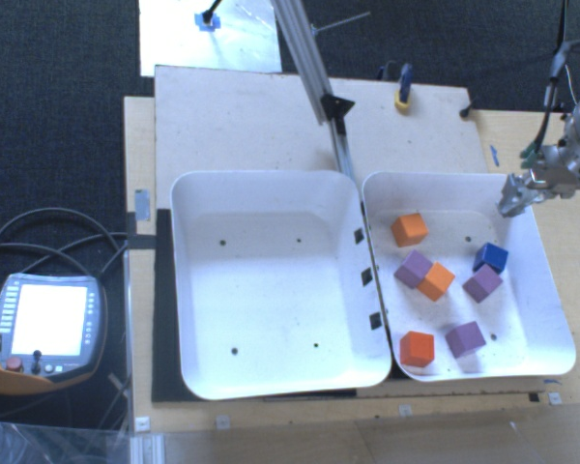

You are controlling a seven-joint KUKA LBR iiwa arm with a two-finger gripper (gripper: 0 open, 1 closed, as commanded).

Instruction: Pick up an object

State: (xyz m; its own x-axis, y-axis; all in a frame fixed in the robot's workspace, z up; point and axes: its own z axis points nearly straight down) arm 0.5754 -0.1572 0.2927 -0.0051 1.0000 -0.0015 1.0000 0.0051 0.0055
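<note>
Approach step. The pincer (515, 199) hangs over the right bin's (551, 303) far right rim, carrying nothing; whether it is open cannot be told. Seven cubes lie in that bin, the blue cube (491, 256) nearest. Next: descend onto one.

Seven small cubes (436, 280) scattered, right bin (551, 341).

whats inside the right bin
The right bin holds seven cubes: three orange, three purple, one blue cube. One purple cube touches an orange cube. Nothing looks covered.
</note>
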